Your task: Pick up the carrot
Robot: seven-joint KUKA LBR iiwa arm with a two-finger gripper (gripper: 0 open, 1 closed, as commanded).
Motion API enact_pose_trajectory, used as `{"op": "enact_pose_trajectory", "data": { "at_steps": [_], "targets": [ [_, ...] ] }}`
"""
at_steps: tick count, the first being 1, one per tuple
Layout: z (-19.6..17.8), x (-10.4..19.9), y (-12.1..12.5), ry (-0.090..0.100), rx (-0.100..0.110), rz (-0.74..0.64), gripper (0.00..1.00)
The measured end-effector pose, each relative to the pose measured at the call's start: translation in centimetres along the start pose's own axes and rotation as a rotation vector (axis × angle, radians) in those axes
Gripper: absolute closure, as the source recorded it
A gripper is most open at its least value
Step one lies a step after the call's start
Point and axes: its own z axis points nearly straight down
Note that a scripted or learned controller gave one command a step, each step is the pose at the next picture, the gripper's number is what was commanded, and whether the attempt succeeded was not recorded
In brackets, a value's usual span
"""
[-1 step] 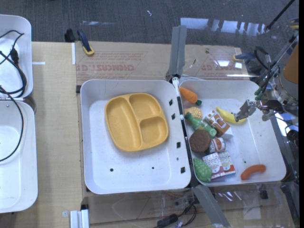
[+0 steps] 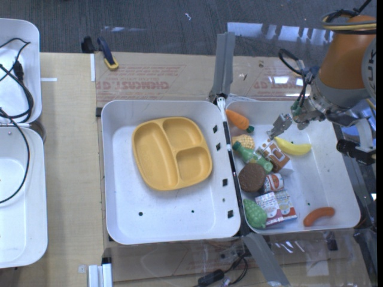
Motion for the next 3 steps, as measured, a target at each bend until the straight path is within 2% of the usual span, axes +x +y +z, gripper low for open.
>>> {"op": "enact_pose_trajectory", "data": {
  "at_steps": [1, 2, 3],
  "targets": [
    [8.12, 1.27, 4.67, -0.007, -0.013, -0.117, 0.00],
    [8.16, 1.00, 5.52, -0.003, -0.012, 0.086, 0.00],
    [8.11, 1.12, 5.62, -0.009, -0.014, 0.044, 0.00]
  ]
}}
